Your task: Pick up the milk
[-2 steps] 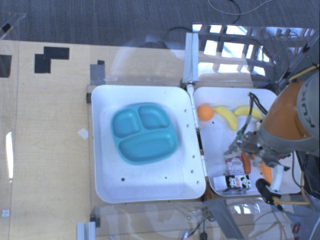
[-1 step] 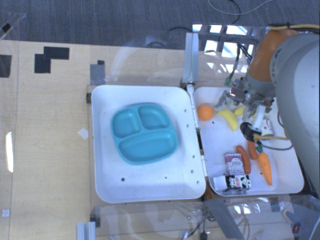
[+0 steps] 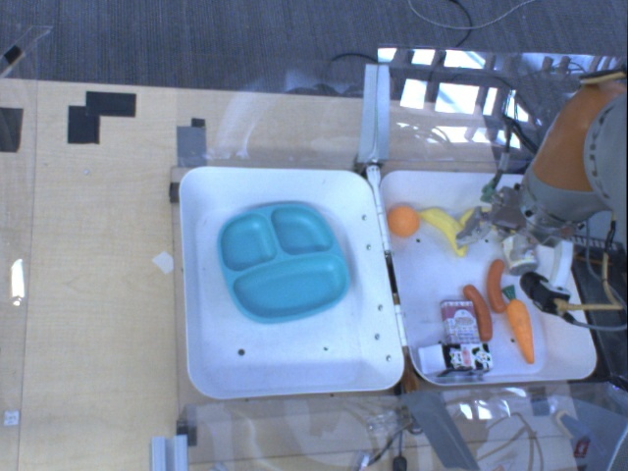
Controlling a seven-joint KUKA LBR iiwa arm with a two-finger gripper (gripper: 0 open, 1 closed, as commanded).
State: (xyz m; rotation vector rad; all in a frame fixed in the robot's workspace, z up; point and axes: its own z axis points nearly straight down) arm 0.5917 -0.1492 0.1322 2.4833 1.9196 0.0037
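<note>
Gripper (image 3: 498,226): sits at the right of the frame, above the upper part of the right bin; whether it is open or closed cannot be told from this slant, and nothing can be seen held in it.
Arm (image 3: 579,150): comes in from the right edge, its grey body and orange band bulking over the right bin's upper right corner, the wrist bent down and leftward toward the bin floor.
Left bin (image 3: 211,361): white and shallow, in the middle of the frame.
Blue plate (image 3: 283,261): a three-part tray lying flat in the middle of the left bin.
Right bin (image 3: 422,292): white, just beside the left bin, sharing the central divider.
Orange (image 3: 402,221): near the right bin's upper left corner.
Banana (image 3: 444,228): just right of the orange, lying at a slant, its right end close to the gripper.
Milk (image 3: 463,340): a small carton lying near the lower edge of the right bin, well apart from the gripper and below it in the frame.
Sausage (image 3: 478,311): red-brown, slanted, touching the milk's upper right side.
Small carrot piece (image 3: 497,285): just right of the sausage.
Carrot (image 3: 521,331): at the lower right of the right bin, pointing downward.
</note>
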